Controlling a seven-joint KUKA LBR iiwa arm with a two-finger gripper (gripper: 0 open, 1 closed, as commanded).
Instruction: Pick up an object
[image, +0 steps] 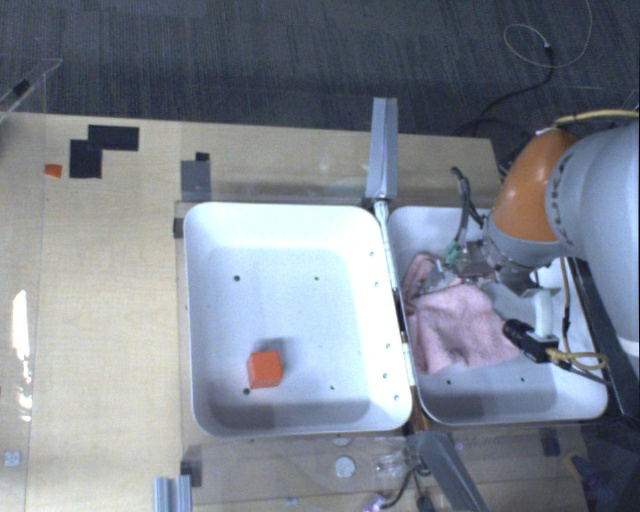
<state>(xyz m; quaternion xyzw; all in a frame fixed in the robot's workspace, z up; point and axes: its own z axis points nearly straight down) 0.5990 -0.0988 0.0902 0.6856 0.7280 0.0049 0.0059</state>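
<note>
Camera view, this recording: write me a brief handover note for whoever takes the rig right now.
Gripper: down in the right white bin, over the top edge of the crumpled pink cloth; the arm hides whether it is open or shut.
Things: pink cloth lies in the right bin; small orange block sits in the left white bin, near its front.
Done: no lift seen.
Left: grasp an object and raise it.

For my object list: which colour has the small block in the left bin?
Orange; the block shows clearly in the camera view.
</note>
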